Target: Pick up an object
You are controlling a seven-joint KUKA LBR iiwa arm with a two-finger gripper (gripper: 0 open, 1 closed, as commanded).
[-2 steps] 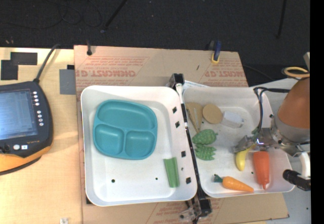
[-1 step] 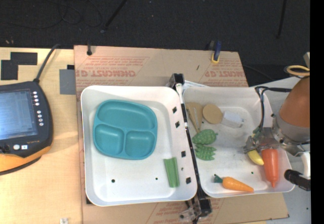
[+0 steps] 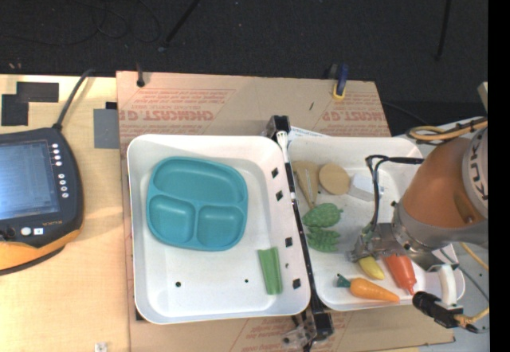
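The right bin (image 3: 323, 295) holds several toy foods: a tan round disc (image 3: 334, 179), a beige stick (image 3: 306, 185), two green leafy pieces (image 3: 322, 216) (image 3: 323, 240), a yellow piece (image 3: 371, 267), a red piece (image 3: 401, 273) and an orange carrot (image 3: 371, 289). My gripper (image 3: 368, 248) hangs low in this bin, just above the yellow piece and right of the green pieces. The arm's orange band (image 3: 438, 187) covers the bin's right side. The fingertips are too dark and small to read.
The left bin (image 3: 151, 279) carries a teal divided plate (image 3: 198, 203) at upper left and a green stick (image 3: 270, 270) by its right wall. A tablet (image 3: 36, 183) lies left of the bins. Black clips sit along the wall between the bins.
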